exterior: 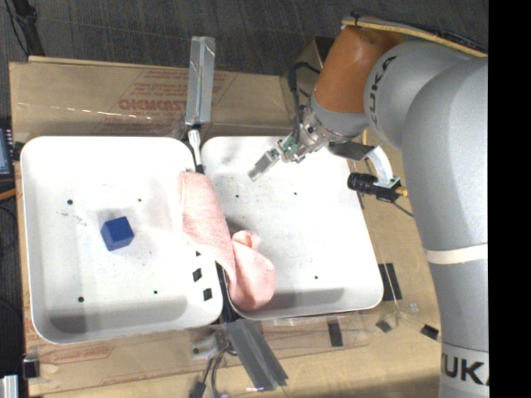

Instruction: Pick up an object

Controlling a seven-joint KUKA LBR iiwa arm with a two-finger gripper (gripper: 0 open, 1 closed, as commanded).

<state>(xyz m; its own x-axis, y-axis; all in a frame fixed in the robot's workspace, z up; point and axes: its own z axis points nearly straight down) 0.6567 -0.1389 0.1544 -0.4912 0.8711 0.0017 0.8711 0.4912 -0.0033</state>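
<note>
- Two candidates sit in my bins: a pink cloth [224, 239] draped over the divider, below and left of the claw [267, 162], and a blue cube [117, 232] farther left in the left bin [50, 164].
- My claw hangs over the right bin [332, 247], apart from both; nothing is visibly in it, though I cannot tell how open it is.
- I judge the cloth risky: the limp fabric may slip out or snag on the rim.
- I expect the cube could skid aside if the descent is off-centre.

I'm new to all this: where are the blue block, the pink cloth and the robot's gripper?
blue block [118, 232]: camera view, its top face.
pink cloth [207, 218]: camera view, the strip draped over the bins' shared edge.
gripper [264, 166]: camera view, its fingertips.
</note>
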